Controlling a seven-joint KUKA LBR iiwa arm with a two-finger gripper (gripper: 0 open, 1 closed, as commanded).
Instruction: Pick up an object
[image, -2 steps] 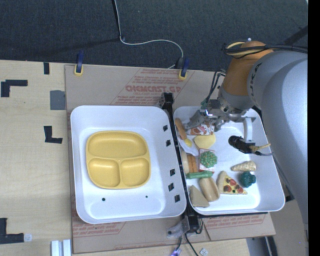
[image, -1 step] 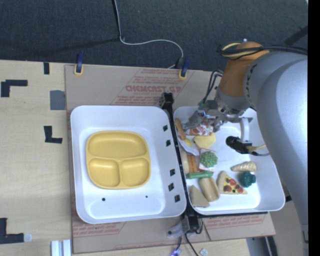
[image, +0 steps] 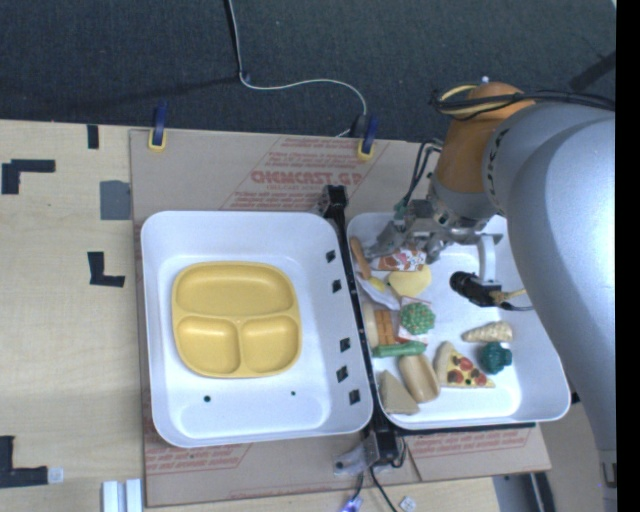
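the gripper (image: 408, 240) is low over the toy foods (image: 410, 318) heaped at the left side of the right bin (image: 540, 400) (i cannot tell its state), so the reaching step seems in hand, and next it must close on one piece and lift.

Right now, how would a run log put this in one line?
arm: over right bin | tool: low among toy food | yellow tray: left bin | lifted: nothing seen

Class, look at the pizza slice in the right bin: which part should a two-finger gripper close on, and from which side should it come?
Probably from straight above, closing across the pizza slice near its narrow tip. It lies flat on the right bin floor, so no side gives purchase, and the bread roll crowds its left edge, while the right side lies freer.
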